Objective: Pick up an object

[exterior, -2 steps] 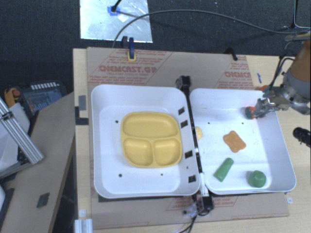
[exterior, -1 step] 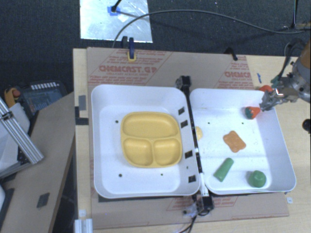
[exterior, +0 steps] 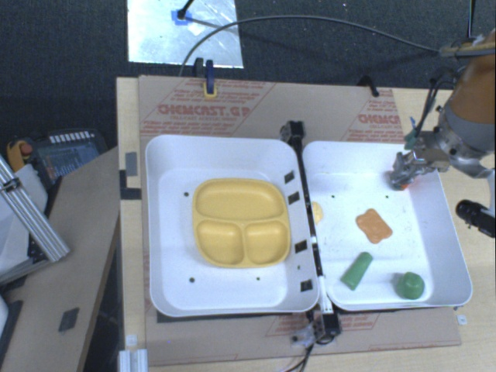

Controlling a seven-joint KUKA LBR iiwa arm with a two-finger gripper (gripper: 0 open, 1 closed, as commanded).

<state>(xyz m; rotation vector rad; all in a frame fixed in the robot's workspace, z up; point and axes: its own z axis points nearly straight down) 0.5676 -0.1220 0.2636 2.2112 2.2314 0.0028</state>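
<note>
Starting nearest: right bin (exterior: 453,231) holds a green ball-like piece (exterior: 410,285) by its front right corner, with a green cylinder (exterior: 356,270) just left of it, lying tilted. Behind these, an orange flat piece (exterior: 373,225) near the bin's middle. A small yellowish item (exterior: 316,211) sits against the divider between the bins; too small to identify. Left bin (exterior: 167,208) carries a yellow three-section tray (exterior: 239,222), sections bare. Farther back, tool (exterior: 402,176) hangs over the right bin's far right part, apart from all objects; opening cannot be told. Cardboard sheet (exterior: 248,107) under both bins on the counter (exterior: 85,208); foil square (exterior: 182,22) beyond
</note>
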